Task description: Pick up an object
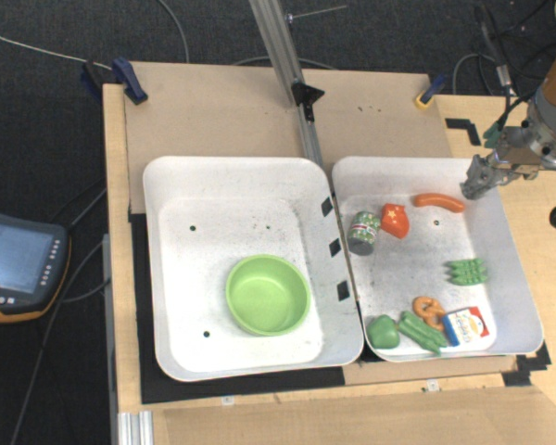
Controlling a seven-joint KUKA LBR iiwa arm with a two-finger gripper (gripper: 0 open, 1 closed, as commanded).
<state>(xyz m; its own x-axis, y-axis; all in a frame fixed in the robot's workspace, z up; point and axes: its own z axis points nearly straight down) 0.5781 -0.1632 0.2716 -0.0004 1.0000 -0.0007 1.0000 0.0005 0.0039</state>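
Hovering metal gripper, glossy curved orange sausage, speckled white bin

Lime-green bowl; white bins; orange-red sausage.

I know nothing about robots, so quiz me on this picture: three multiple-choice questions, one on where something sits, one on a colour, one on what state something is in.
1. Where is the bowl?
A. left bin
B. right bin
C. on the bare bench

2. What colour is the bowl?
A. red
B. green
C. blue

3. How does the small can by the divider sit?
A. inside the bowl
B. on the right bin's floor
C. raised by the arm

Answers:
1. A, it rests on the left bin's floor.
2. B, light green throughout.
3. B, beside the red pepper.
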